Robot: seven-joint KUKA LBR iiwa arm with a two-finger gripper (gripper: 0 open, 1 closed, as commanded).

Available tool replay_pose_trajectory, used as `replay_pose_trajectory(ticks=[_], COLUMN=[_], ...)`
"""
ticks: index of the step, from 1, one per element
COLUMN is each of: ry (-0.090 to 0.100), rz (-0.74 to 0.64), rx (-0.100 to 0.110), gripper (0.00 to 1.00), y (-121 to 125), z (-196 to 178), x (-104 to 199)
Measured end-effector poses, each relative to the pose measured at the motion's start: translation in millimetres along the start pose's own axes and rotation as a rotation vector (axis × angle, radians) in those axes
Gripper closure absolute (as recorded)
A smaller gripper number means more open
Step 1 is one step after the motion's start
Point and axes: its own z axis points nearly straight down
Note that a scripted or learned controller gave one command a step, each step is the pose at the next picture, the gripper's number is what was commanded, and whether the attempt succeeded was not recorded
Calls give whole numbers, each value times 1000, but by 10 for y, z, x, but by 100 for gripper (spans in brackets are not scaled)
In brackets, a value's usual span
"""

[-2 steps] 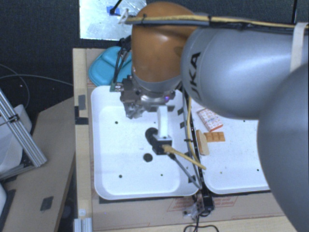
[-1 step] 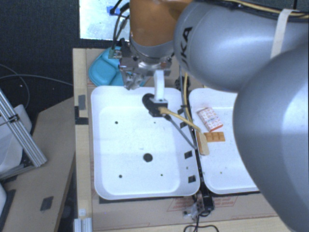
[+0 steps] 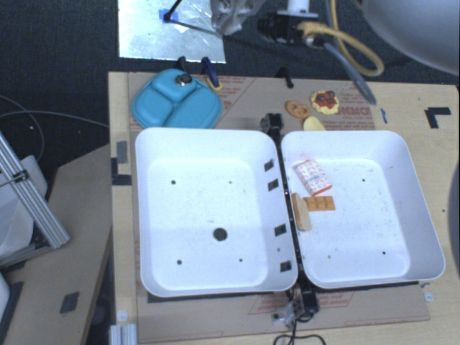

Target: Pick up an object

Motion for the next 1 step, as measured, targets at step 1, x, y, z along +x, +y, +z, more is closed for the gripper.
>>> replay_pose_trajectory(ticks=[1], ry=[-4], rz=[-2], rx=[15], gripper=[100], y=[2], z=[-4], x=[6])
